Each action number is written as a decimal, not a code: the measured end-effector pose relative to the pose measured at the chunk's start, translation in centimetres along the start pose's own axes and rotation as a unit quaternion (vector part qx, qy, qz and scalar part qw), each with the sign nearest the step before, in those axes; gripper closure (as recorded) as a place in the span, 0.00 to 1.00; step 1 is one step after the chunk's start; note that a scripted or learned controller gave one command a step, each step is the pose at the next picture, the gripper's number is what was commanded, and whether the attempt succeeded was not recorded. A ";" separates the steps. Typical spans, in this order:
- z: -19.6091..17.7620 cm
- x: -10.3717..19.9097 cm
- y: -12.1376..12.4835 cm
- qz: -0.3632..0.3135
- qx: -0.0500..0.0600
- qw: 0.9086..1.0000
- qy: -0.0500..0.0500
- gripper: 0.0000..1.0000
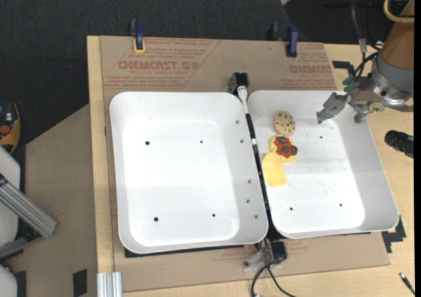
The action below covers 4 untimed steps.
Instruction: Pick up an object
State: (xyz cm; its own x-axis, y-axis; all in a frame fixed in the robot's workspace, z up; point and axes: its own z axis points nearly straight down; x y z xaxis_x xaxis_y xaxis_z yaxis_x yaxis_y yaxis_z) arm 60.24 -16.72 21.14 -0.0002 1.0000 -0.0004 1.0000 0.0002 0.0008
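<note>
Three small objects lie in the right bin [342, 184] near its left wall. A round beige cookie with dark chips [284, 122] is the farthest back. In front of it sits a red and yellow piece [284, 148], and a pale yellow block [274, 169] is the nearest. My gripper [343, 109] hangs over the back right part of this bin, to the right of the cookie and apart from it. Its fingers [327, 110] are spread open with nothing between them.
The left bin [131, 177] stands beside the right one, with a black divider strip [253, 148] between them. Both rest on a cardboard sheet [197, 59] held by blue clamps [138, 33] at the back. The arm's orange band [400, 46] is at the right edge.
</note>
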 end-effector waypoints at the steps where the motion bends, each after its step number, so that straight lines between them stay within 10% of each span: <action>1: 8.8 -0.9 2.0 0.000 0.004 1.000 0.001 0.00; 3: 12.3 7.5 6.7 -0.002 -0.004 1.000 -0.001 0.00; 4: 1.8 15.4 6.7 -0.004 -0.006 1.000 0.001 0.00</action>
State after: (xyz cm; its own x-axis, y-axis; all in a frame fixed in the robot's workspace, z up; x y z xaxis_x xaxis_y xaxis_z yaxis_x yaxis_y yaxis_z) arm 66.90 -1.31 19.30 -0.0090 1.0000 0.0020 0.9999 0.0090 0.0123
